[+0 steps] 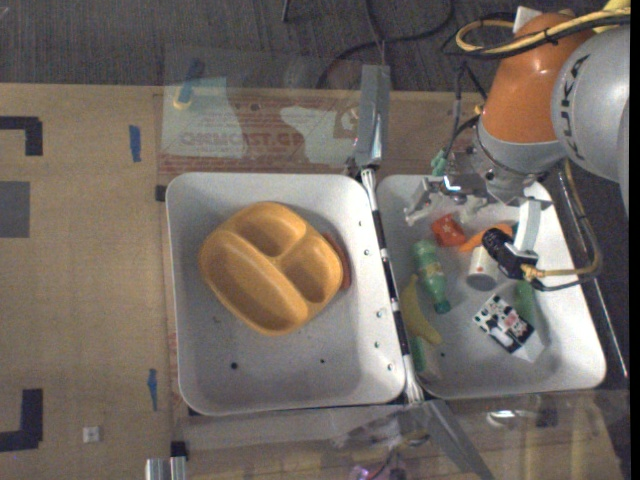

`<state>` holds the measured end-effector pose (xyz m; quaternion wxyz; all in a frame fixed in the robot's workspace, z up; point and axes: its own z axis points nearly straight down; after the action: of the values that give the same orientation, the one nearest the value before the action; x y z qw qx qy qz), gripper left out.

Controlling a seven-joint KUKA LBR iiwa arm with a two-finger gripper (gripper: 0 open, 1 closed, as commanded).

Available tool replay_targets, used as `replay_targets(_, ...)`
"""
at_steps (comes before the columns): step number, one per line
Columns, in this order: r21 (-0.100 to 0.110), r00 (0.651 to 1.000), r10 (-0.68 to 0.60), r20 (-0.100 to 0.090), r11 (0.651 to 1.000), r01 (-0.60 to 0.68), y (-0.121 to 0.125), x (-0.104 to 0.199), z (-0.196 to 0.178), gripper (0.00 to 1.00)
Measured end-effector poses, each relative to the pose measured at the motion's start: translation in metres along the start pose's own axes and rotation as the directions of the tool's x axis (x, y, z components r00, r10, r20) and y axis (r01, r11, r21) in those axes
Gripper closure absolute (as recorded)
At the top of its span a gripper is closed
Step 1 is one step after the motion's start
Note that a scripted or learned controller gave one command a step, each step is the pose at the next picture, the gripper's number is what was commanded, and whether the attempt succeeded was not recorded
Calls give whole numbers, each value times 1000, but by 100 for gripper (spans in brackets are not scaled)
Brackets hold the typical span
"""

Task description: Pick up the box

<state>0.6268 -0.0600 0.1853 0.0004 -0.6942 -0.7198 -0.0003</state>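
Going left to right: the worktop [80, 268] is plain brown board with a few bits of blue tape. The left bin [300, 368] is smooth white plastic with rounded corners, and all it has in it is a glossy yellow-orange divided plate [272, 266], a rounded, three-compartment thing. It has nothing to do with the job.

The right bin [570, 353] is where it gets tricky. Along its left wall lies a yellow banana [418, 313], with a green plastic bottle [432, 276] on its side just beside it. Further back is a small shiny orange-red piece [450, 233]. The gripper [445, 200] hangs right over that piece at the far end of the bin, and honestly I can't tell if the jaws are apart or together from this angle.

The box [503, 322] is well over to the near right, a small flat printed carton, black and white with coloured spots, lying skewed to the bin walls. A small white cup [483, 265] sits just beside its far-left corner, and a green item [526, 298] seems to touch its far edge.

What I'd worry about:
- A descent from the current spot lands on the orange piece, not the box.
- The box is low and skewed, so jaws not lined up with its sides could slip off the slick card.
- A sloppy approach could clip the cup or the green item.
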Motion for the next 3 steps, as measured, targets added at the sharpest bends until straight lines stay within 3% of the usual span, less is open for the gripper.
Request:
replay_targets(1, -4, 992, -126, 1, 992, 126, 15, -42, 90, 0)
replay_targets(2, -3, 999, -39, 2, 999, 39, 39, -57, 94, 0)
replay_targets(3, -8, 998, 66, 1, 998, -66, -44, -82, 97, 0)
